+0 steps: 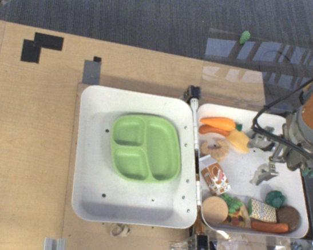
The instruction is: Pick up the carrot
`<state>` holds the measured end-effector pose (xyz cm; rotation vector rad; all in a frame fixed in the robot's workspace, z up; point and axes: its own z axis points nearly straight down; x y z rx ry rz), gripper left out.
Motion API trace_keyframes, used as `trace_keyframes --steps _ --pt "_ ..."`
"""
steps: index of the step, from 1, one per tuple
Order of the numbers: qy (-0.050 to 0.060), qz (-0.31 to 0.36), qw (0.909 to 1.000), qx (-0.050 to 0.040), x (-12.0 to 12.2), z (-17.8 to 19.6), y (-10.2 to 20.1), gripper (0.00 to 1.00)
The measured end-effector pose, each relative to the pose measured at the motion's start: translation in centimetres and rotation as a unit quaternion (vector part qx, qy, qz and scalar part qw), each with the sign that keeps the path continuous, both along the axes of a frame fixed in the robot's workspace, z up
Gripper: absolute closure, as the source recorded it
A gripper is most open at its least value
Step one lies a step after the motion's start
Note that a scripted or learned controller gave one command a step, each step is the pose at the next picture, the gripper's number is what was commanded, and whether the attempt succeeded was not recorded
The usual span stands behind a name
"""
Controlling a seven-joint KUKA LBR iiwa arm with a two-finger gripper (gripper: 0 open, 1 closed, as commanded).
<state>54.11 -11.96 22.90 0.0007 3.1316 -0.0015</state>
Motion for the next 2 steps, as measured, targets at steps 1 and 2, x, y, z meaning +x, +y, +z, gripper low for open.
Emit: trace_keyframes --steps 1,2 --pt "-0.001 0.136 0.9906 -0.0002 4.9 -5.3 3.3 0.0" --pt "-0.001 0.114 0.9935 0.0001 10.7 -12.0 1.5 0.0"
